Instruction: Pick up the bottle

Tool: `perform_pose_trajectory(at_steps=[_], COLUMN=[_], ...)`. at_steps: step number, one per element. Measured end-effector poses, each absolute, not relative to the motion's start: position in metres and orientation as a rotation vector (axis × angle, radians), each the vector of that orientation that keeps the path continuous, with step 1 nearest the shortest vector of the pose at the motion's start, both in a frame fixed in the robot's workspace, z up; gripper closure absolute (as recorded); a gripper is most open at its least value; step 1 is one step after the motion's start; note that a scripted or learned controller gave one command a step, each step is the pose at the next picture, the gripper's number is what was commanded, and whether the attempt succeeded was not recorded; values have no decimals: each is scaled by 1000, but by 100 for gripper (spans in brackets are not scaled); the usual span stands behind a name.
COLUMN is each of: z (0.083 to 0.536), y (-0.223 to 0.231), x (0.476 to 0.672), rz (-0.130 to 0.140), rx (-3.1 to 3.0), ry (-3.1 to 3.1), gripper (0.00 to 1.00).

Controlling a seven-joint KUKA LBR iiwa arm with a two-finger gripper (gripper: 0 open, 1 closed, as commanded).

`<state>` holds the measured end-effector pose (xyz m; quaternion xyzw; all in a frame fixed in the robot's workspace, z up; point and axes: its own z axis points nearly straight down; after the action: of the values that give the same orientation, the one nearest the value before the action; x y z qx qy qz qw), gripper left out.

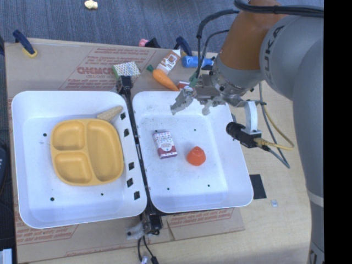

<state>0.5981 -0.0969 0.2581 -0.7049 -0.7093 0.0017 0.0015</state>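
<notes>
A small white bottle with an orange-brown label lies on its side on the cardboard behind the right bin, outside it. Next to it lies an orange carrot. My gripper hangs over the back edge of the right bin, a little to the front right of the bottle and apart from it. Its two grey fingers stand spread, with nothing between them.
The right bin holds a small red-and-white carton and an orange-red round piece. A yellow divided plate and a tan piece are in the left bin. A checkered packet and a blue object lie near the bottle.
</notes>
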Motion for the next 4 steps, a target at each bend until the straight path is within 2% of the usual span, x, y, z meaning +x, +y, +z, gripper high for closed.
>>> perform_pose_trajectory(at_steps=[1, 2, 4], z=[191, 201, 191], y=[-58, -59, -9], x=[601, 601, 507], rz=[7, 9, 10], rx=[-2267, -2264, -2733], ry=[-2169, -2171, -1538], gripper=[0, 100, 100])
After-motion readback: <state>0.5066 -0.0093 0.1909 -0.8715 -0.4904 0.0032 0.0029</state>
